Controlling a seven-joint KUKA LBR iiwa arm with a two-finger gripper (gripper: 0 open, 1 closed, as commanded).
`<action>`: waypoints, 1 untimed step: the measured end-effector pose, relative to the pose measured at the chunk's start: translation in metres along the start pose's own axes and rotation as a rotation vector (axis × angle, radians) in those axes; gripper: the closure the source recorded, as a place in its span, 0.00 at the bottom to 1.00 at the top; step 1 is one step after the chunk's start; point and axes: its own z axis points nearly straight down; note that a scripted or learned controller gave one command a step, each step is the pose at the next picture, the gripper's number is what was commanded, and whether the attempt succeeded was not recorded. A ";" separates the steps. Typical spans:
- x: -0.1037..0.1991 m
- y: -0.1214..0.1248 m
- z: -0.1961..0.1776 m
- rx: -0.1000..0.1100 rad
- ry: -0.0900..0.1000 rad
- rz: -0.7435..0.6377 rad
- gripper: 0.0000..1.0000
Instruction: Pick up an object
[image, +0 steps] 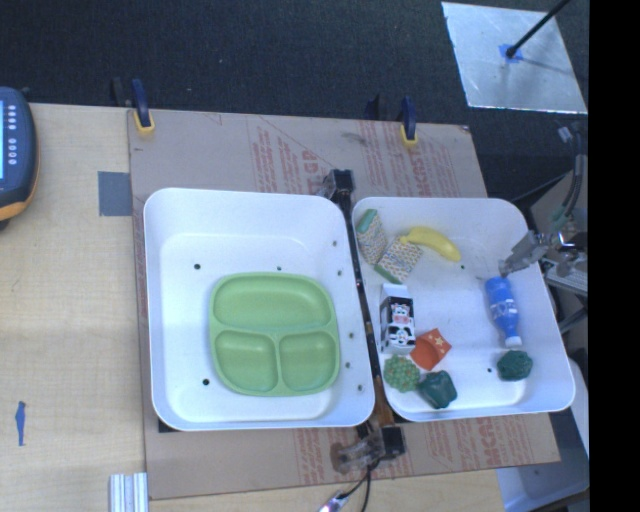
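Observation:
The right bin (470, 215) holds several small objects. A yellow banana (432, 242) lies near its back, beside two patterned packets (388, 250). A small milk carton (398, 320) lies at the bin's left side, with a red piece (431, 350) next to it. A green broccoli (401, 373) and a dark green pepper (437, 389) sit at the front. A blue bottle (502, 310) lies toward the right wall, and a dark green lump (515, 366) rests in front of it. My gripper (527, 256) is at the bin's right edge, just above the bottle's top end.
The left bin (180, 225) holds a green divided plate (274, 333). A black clip (341, 183) sits where the two bins meet at the back. A blue and orange device (14, 150) lies at the bench's far left.

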 end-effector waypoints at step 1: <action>-0.012 0.032 0.065 0.006 0.001 -0.003 0.00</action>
